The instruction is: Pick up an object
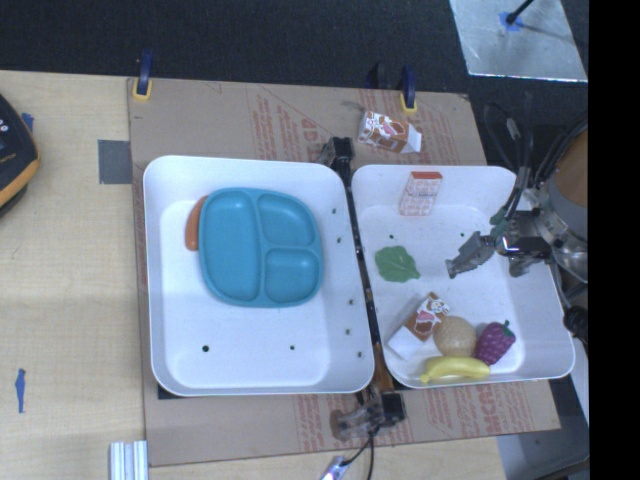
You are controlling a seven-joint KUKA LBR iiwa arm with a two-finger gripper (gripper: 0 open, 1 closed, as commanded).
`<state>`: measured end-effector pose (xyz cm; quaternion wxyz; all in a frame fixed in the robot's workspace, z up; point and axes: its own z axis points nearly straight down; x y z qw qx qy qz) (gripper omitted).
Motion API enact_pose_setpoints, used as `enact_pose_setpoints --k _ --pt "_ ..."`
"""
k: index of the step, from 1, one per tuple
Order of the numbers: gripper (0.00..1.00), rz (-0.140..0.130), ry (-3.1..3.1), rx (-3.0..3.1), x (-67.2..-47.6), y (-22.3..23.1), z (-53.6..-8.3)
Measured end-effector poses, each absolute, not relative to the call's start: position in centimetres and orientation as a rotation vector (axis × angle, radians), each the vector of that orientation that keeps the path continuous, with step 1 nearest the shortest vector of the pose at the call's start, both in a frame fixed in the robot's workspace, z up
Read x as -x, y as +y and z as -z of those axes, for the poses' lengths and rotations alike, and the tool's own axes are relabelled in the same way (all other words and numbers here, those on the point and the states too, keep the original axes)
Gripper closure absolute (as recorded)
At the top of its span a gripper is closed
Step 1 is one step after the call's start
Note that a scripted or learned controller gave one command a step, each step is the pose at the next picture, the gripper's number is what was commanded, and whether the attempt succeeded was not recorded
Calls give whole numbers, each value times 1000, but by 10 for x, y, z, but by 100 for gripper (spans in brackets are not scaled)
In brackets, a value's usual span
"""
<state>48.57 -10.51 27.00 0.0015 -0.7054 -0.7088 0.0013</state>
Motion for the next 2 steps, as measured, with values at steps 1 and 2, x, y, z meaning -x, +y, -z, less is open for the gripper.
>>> enact_pose_setpoints --k 1,2 --pt "0 -9 -2222 2214 -525 -184 -143" --pt "0 -2 -2226 2216 -615 -169 -155"
